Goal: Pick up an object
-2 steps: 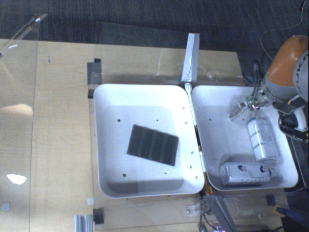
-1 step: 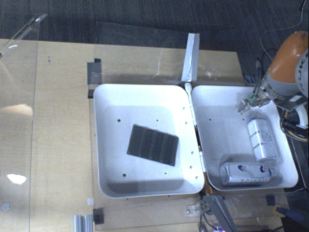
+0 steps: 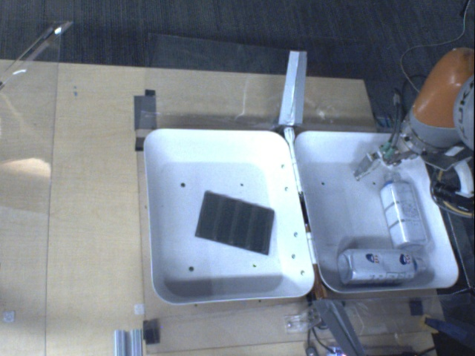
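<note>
Across both bins: two cans (image 3: 403, 212), one dark pad (image 3: 235, 222); claw (image 3: 369, 166) state unclear.

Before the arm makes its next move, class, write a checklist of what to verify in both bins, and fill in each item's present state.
1. Something to pick is within the right bin: ok, two cans lie there.
2. Upper can free of the tool: ok, the tool sits above its top end, apart.
3. Lower can has room around it: not ok, it lies against the bin's near wall.
4. The two cans are separated: cannot tell, their ends nearly meet.
5. Dark ridged pad in the left bin is unobstructed: ok.
6. Tool open or shut: cannot tell.
</note>
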Available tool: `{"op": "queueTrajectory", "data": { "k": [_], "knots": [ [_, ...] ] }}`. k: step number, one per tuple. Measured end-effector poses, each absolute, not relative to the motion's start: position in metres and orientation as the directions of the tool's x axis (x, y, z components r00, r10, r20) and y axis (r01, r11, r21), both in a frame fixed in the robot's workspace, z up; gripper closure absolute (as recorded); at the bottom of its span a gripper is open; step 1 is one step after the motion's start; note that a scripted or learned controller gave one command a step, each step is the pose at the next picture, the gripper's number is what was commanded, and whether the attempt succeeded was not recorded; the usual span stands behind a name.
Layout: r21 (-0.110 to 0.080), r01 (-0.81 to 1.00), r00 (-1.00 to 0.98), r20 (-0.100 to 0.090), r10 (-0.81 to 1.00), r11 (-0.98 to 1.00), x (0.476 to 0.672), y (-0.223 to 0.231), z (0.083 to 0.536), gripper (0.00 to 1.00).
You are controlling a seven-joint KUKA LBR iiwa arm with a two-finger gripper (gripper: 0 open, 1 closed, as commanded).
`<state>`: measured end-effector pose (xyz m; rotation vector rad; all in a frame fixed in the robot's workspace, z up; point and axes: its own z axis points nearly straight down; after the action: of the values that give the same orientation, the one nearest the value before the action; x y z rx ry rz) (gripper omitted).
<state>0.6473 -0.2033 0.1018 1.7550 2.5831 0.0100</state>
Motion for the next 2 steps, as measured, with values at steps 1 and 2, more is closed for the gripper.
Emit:
{"op": "queueTrajectory", "data": {
  "k": [1, 2],
  "knots": [
    [0.008, 0.965, -0.263, -0.003, 0.965, 0.263, 0.638, -0.170, 0.152, 0.00],
    [0.009, 0.947, -0.320, -0.005, 0.947, 0.320, 0.621, -0.205, 0.088, 0.00]
  ]
}}
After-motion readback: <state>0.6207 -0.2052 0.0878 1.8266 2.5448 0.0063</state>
